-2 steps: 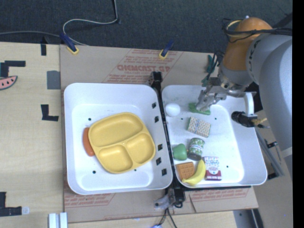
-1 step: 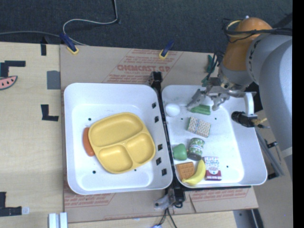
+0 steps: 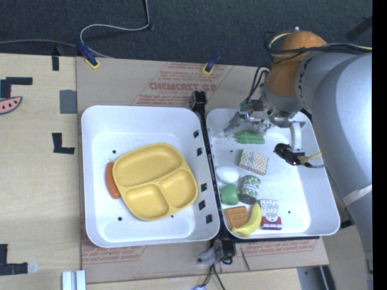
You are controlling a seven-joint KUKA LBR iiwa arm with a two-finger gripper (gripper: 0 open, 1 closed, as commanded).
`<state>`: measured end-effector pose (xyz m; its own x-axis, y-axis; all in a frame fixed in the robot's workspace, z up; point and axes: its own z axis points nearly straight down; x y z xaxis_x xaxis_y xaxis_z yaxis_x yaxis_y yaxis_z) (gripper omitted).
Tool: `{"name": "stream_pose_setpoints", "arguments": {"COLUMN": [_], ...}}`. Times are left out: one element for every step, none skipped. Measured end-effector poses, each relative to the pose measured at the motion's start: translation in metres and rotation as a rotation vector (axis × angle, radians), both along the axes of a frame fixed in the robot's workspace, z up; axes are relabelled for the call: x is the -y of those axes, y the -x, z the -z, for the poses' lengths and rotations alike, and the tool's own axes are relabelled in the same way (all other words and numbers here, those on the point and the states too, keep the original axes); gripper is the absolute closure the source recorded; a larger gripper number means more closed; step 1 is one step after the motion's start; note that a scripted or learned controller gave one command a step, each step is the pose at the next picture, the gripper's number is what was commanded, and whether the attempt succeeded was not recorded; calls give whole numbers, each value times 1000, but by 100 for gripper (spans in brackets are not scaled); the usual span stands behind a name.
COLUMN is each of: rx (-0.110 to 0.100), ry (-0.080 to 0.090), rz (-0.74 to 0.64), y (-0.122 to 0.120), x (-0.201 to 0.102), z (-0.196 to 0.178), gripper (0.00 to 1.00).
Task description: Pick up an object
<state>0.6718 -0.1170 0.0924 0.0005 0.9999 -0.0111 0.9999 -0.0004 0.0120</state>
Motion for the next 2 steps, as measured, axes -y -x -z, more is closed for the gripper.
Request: {"name": "stream_pose_setpoints", "arguments": {"rx": [1,1], "ry": [-2,-3], "rz": [-2,-2], "y": [-1,-1], "x": [-1,-2], "z": [-10,-20], "gripper": [100,100]}}
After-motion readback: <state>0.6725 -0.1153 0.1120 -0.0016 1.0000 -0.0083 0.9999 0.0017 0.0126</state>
